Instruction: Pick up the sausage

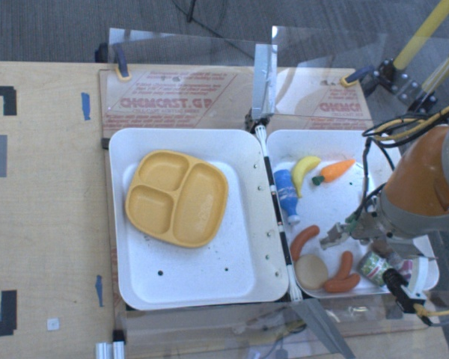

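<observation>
Sausage (304, 240) lies in right bin (325, 142), just left of pincer (337, 235), apart from it. Pincer low over bin floor; its state cannot be told. Two more sausages (343, 274) lie below.

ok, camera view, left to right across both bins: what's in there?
Yellow plate in the left bin → blue bottle → banana → carrot, these in the right bin. The sausages, the round tan piece and the gripper overlap lower down, so they are left out.
</observation>
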